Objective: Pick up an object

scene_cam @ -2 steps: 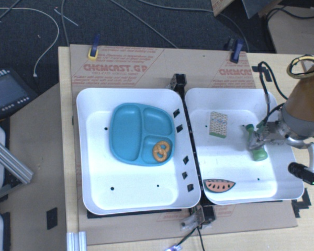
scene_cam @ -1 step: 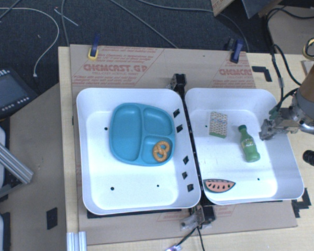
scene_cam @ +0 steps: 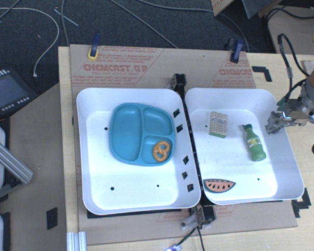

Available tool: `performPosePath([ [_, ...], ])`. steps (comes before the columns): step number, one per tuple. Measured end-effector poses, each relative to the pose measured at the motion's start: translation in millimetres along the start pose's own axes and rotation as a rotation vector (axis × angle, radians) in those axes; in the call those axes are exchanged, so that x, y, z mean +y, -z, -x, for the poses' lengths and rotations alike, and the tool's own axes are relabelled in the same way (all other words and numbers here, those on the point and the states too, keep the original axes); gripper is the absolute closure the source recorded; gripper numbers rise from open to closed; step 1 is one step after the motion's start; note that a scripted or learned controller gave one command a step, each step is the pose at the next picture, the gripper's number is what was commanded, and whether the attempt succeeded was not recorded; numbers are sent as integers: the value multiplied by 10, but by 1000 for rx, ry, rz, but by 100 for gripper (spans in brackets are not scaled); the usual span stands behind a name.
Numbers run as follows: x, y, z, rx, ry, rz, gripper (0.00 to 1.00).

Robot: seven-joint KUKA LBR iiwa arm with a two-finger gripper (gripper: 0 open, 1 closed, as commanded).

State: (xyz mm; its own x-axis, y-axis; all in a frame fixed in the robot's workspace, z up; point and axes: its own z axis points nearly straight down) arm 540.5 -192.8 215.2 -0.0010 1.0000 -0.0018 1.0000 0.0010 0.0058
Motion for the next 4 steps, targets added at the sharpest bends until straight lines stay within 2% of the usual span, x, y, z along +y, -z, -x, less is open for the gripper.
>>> performPosePath([
  [1, 40, -81, -570, 6, 5, -8, 100],
  [2, 59, 38, -1072, 5, 6, -5, 100],
  [3, 116, -54, -1613, 5, 5, -9, 100],
  [4, 265, 34, -2128, 4, 5, -3, 100],
])
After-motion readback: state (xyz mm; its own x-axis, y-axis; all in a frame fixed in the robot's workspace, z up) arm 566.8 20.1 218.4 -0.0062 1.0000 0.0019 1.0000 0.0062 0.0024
